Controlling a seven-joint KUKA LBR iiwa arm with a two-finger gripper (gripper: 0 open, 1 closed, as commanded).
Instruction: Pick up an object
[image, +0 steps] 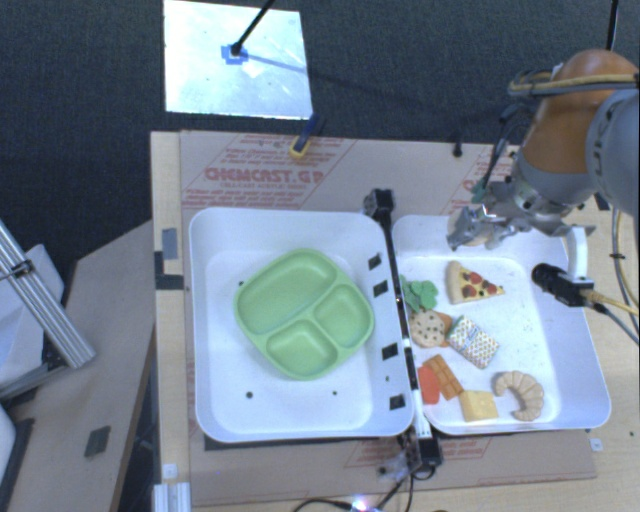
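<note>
Up near the back of the right bin (590, 395), the gripper (478, 228) hangs over the white floor, and I cannot tell how it is set. Just below it lies a pizza slice (470, 283), with a cookie (429, 327), a croissant (522, 393) and cheese (478, 405) nearer the front. A green plate (303, 313) sits in the left bin (215, 400).
</note>
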